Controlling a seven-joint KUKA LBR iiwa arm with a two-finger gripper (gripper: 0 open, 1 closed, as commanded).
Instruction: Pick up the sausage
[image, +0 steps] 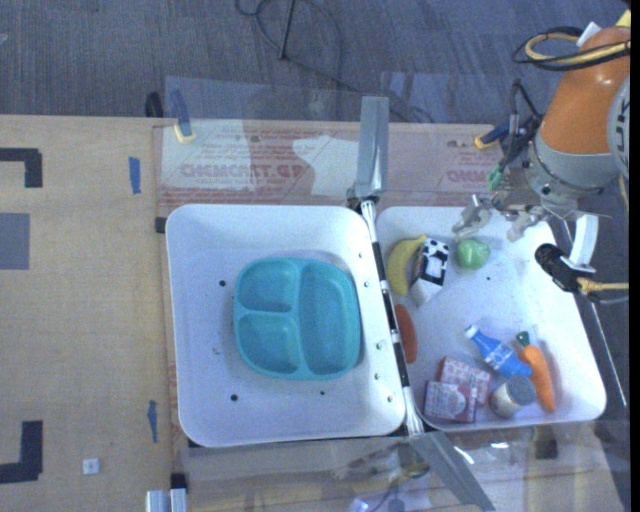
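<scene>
Nearest the front edge of the desk, the right bin (590, 400) holds a pink patterned packet (456, 389) in its front left part, a small grey can (511, 397) just beside it, and a carrot (540, 373) near the front right corner. A blue tube (494, 350) lies tilted just behind the packet. The sausage (405, 333), reddish and slim, lies along the right bin's left wall, about halfway back. The left bin (200, 390) carries a teal divided plate (297, 317) near its middle. Farther back in the right bin, a banana (401, 262) curves near the back left corner, touching a black-and-white toy (431, 265), with a green ball (472, 253) beside them. The hand (497, 214) hangs over the right bin's back edge, above the green ball; whether it is spread or pressed together, I cannot tell.
</scene>
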